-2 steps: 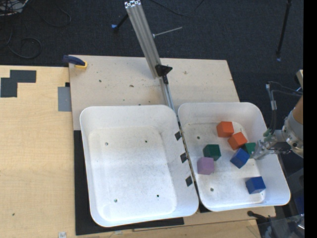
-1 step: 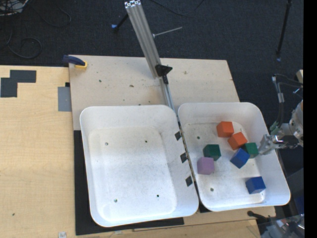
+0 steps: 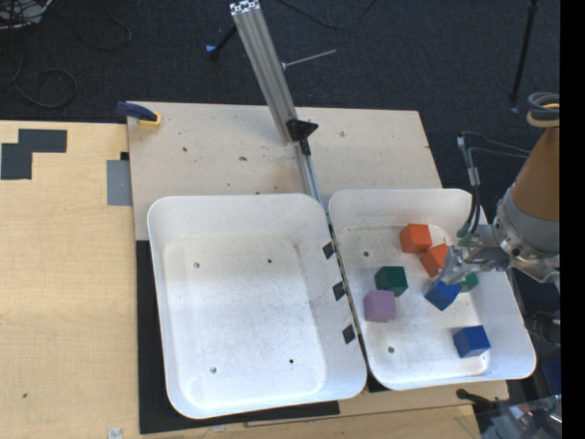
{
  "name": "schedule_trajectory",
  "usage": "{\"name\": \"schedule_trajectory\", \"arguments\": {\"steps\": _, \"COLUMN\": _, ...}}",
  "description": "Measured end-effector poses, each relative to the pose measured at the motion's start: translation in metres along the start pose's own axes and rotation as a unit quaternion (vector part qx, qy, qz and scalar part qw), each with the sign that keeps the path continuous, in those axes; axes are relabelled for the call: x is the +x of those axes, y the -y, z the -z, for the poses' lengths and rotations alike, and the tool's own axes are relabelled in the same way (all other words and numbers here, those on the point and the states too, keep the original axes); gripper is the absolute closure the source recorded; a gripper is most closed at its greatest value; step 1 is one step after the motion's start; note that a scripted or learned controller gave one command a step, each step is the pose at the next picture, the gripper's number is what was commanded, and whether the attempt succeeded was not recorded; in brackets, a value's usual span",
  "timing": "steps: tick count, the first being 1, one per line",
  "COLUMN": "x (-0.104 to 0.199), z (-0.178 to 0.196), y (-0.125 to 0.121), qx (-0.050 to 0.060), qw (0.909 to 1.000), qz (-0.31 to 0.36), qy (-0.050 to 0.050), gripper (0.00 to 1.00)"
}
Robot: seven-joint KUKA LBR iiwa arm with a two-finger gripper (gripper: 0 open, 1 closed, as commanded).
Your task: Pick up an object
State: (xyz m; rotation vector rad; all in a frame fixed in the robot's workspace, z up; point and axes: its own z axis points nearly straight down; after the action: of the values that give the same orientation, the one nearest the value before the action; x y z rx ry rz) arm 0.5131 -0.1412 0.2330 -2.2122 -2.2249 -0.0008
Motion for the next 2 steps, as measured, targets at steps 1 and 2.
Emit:
{"name": "schedule_trajectory", "arguments": {"steps": 1, "x": 0.042, "z": -0.004, "y": 0.001, "qx": 0.001, "qw": 1.0000, "qz": -0.001, "qy": 0.000, "gripper": 1.00}}
{"name": "schedule_trajectory", "arguments": {"steps": 2, "x": 0.084, "z": -0.004, "y": 0.001, "qx": 0.001, "qw": 1.0000, "qz": -0.001, "qy": 0.000, "gripper": 1.00}}
